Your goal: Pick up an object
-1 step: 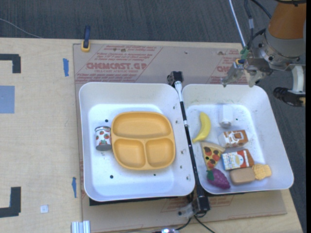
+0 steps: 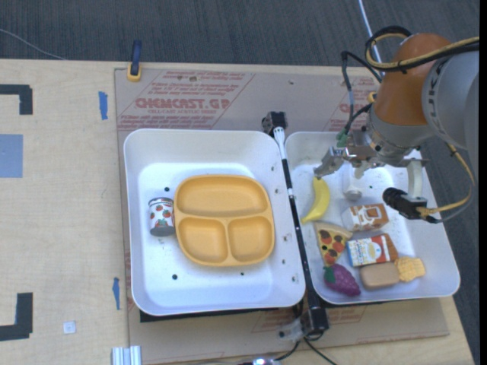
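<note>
1. The arm (image 2: pixel 426 90) reached in over the right bin (image 2: pixel 441 280), its orange band above the wrist.
2. The gripper (image 2: pixel 351 166) hung over the far end of the right bin, above bare white floor; whether it was open or closed I could not tell, and nothing showed in its grasp.
3. The banana (image 2: pixel 318 201) lay in the right bin, just nearer the camera than the gripper and close to the bin's left wall.
4. A pizza slice (image 2: pixel 332 243) lay just past the banana's lower tip, with purple grapes (image 2: pixel 342 280) beyond it at the bin's near edge.
5. Two small cartons (image 2: pixel 367 217) (image 2: pixel 371 249) sat right of the banana, one behind the other.
6. A bread piece (image 2: pixel 380 275) and a yellow waffle-like piece (image 2: pixel 411 268) lay in the near right corner of that bin.
7. The left bin (image 2: pixel 144 280) held a yellow divided tray (image 2: pixel 224 220), with a small can (image 2: pixel 161 217) touching or just beside the tray's left edge.
</note>
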Available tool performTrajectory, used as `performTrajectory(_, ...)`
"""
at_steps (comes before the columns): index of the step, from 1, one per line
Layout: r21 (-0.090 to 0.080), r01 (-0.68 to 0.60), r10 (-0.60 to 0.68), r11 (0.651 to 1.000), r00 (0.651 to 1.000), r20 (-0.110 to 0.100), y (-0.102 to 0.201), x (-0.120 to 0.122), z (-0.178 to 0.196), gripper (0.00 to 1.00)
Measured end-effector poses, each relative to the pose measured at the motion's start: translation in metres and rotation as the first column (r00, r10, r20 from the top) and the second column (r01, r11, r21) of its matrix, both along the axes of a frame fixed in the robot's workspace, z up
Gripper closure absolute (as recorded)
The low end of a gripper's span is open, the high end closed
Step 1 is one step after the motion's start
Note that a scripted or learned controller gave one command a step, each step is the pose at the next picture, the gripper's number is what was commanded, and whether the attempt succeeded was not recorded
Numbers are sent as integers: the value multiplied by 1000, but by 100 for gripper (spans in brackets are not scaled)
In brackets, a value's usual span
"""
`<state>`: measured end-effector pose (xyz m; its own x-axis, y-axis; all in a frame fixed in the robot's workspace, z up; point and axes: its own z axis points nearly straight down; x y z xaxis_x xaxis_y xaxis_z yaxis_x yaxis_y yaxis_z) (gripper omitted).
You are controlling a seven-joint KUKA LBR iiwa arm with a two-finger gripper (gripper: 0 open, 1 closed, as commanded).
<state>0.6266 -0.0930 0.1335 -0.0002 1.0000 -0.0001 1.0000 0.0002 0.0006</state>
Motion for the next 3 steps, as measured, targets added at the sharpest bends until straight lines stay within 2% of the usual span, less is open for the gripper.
performTrajectory(2, -3, -2, 2, 1000, 1000, 18, -2, -12, -8, 0)
performTrajectory(3, -3, -2, 2, 1000, 1000, 19, -2, -12, -8, 0)
